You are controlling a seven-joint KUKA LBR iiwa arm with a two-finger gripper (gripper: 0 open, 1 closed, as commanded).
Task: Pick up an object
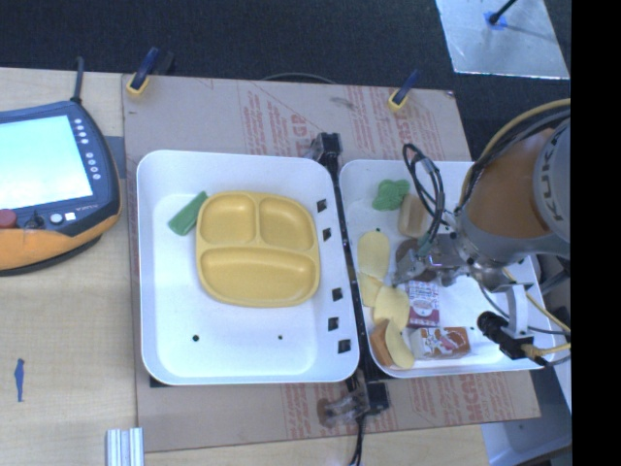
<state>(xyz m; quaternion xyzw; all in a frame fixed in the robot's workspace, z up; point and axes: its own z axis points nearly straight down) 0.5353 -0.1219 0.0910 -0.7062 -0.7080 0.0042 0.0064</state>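
Grey arm with orange band low over right-hand shallow white plastic bin (451, 369); claw (434, 257) among the clutter, state impossible to tell from above. Candidates packed close: pale yellow rounded soft-looking pieces (374, 254), small glossy printed packet, red and white (424, 304), flat orange-brown wrapper (446, 342), green lumpy toy (391, 194), tan block (412, 215). Best bet: centre on one piece standing apart, descend straight, avoid flat slick wrappers likely to slip. Left-hand white bin (165, 260): smooth yellow moulded three-compartment tray (258, 248), green flat strip (187, 214) touching its upper-left edge.
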